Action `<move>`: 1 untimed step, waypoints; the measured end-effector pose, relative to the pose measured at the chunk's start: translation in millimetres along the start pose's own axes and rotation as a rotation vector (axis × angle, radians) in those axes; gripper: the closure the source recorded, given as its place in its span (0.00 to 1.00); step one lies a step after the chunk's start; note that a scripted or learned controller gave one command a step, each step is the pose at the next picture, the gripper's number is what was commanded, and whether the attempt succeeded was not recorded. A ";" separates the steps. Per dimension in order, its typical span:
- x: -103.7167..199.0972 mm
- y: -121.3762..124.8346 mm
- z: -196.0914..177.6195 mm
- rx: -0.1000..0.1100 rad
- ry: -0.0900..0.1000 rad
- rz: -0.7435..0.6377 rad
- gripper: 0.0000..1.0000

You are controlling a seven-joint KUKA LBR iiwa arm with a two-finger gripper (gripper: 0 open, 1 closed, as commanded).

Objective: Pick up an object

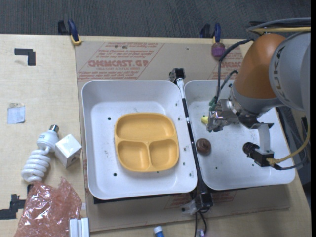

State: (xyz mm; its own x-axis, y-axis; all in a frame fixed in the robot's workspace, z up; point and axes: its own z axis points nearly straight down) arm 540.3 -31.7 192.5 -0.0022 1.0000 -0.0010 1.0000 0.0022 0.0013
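Pale plywood makes up the bench (pixel 39 93), with a brown cardboard sheet (pixel 123 58) clamped along its far edge under two shallow white bins set side by side. Left of the bins, near the bench's left edge, lie a spiral light bulb (pixel 39 157), a small white cube (pixel 68 149) touching it, and a crumpled reddish plastic bag (pixel 47 211) toward the near corner.

Most of the left bin's (pixel 98 102) floor is taken by a yellow three-compartment tray (pixel 146 142).

On the right bin (pixel 232 177) a small brown round object (pixel 203 145) rests close to the bin's left wall, about midway along it. A small yellow object (pixel 204 119) lies further toward the far side, also near that wall, just beside the gripper.

Reaching in from the right, the grey arm with its orange band (pixel 259 58) hangs over the right bin. Its gripper (pixel 216 121) sits low over the bin's left half, between the yellow piece and the bin's centre, apart from the brown object. Whether the gripper is open or closed cannot be told from this angle.
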 end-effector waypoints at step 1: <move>-64.1 -63.1 100.4 0.001 0.001 0.004 0.00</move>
State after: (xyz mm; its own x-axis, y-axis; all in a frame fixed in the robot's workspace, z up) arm 477.5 -96.0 92.1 0.0017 1.0000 0.0001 1.0000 -0.0017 -0.0002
